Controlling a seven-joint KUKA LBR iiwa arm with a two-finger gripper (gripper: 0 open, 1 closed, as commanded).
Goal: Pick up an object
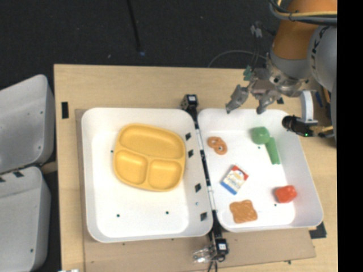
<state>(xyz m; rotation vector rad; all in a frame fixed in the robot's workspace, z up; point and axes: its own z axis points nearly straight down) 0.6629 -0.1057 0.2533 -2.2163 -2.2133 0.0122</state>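
The hand (248,104) hangs open over the right bin's (300,152) far edge, holding nothing.

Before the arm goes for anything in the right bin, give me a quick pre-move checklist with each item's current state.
1. Hand open with nothing between its fingers: ok, they are spread and bare.
2. Hand over the right bin: ok, it hangs at the bin's far edge.
3. Nearest target free: ok, the green scoop lies alone, touching no other item.
4. Other items apart: ok, the pretzel, small carton, toast slice and red piece lie separately.
5. Yellow divided plate out of the way: ok, it sits in the left bin.
6. Hand's height above the bin floor: cannot tell.
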